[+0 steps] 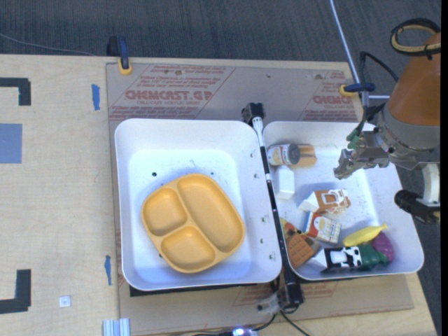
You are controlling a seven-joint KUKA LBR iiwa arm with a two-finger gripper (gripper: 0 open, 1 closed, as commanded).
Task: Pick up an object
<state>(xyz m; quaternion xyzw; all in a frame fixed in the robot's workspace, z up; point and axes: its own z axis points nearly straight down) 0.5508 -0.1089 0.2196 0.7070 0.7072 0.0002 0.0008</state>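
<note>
From my seat, leftmost is the left bin [133,187], and all it holds is a yellow divided tray [192,222], lying flat and skewed a bit toward the near corner. I reckon it's just parked there as a drop-off spot, well away from the clutter.

Cross the divider and the right bin [350,135] is where all the pickable stuff sits. Small jar [290,155] lying on its side near the far-left corner, a white block [285,183] just below it, then a pile toward the near edge: little carton [330,201], waffle piece [299,249], a black-and-white toy [344,257], a banana [364,235] resting against something purple and green (grapes maybe, can't swear to it).

Gripper [348,161] hangs over the bin's far-right part, above bare floor, apart from the pile. Nothing between its fingers that I can see; whether they're spread or closed I honestly can't tell from this angle. Nearest candidate looks like the carton, so the pick isn't done yet.
</note>
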